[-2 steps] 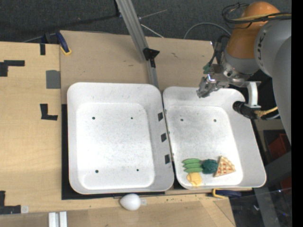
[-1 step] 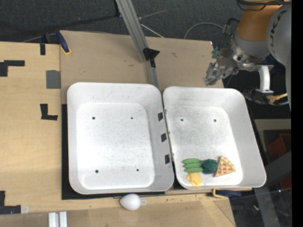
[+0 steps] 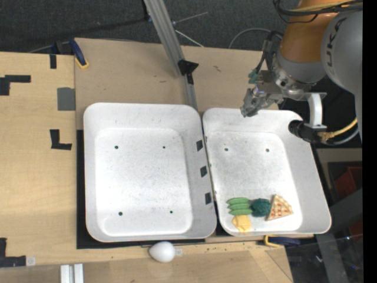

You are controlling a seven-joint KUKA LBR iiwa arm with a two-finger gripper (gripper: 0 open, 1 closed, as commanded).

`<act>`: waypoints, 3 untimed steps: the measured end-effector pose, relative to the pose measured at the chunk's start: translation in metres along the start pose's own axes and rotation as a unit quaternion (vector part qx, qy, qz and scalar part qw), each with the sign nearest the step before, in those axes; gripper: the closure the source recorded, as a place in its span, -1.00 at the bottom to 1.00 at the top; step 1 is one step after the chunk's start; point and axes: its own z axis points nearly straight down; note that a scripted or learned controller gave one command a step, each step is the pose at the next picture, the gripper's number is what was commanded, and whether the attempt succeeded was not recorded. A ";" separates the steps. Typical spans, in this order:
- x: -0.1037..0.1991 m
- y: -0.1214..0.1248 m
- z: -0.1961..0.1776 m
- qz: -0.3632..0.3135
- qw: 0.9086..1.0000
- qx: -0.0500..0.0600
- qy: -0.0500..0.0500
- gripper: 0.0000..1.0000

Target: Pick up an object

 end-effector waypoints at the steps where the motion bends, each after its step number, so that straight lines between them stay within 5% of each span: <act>1: 0.053 -0.024 -0.002 -0.001 1.000 0.001 0.000 1.00; 3: 0.158 -0.068 0.003 -0.001 1.000 0.001 0.000 1.00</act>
